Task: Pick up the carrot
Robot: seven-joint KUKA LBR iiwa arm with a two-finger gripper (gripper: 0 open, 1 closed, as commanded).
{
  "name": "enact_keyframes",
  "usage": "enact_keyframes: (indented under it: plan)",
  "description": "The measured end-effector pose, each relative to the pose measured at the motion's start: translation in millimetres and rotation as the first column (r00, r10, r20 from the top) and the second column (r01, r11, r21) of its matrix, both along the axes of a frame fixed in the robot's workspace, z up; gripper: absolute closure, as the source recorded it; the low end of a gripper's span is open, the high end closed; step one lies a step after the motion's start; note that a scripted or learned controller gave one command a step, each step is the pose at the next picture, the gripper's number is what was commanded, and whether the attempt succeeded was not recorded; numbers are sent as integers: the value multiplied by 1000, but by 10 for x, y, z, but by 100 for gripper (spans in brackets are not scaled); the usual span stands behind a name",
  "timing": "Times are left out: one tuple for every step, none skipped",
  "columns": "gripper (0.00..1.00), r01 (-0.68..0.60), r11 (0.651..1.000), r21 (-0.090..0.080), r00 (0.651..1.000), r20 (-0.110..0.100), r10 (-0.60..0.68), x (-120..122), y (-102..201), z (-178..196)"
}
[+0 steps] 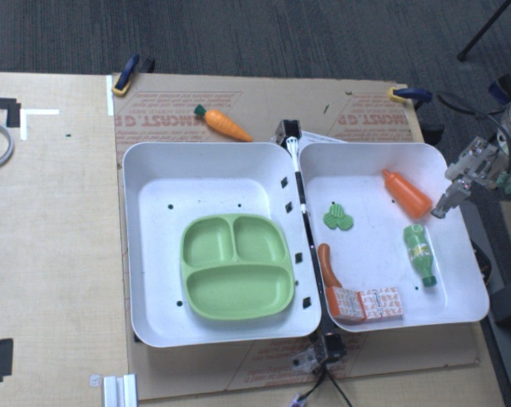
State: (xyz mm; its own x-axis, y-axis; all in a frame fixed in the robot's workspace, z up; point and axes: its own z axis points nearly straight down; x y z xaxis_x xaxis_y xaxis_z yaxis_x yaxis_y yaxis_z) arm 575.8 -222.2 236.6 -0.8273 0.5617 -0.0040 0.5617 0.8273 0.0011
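Behind bins, carrot (gripper far right)

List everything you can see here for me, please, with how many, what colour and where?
carrot: one, orange with green top, on the cardboard behind the left bin, outside both bins
left bin: one, white
divided plate: one, green, in left bin
right bin: one, white
orange bottle: one, right bin, back
green bottle: one, right bin, right side
green leaf-like toy: one, right bin, middle
sausage: one, reddish, right bin, left
packet: one, red and white, right bin, front
claw: one, grey, over right bin's right rim
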Motion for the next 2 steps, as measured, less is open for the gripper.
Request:
enact_keyframes:
  plan:
    - [0, 105, 994, 1, 994, -1, -105, 558, 4, -1439]
    - [0, 167, 986, 1, 986, -2, -167, 465, 739, -1438]
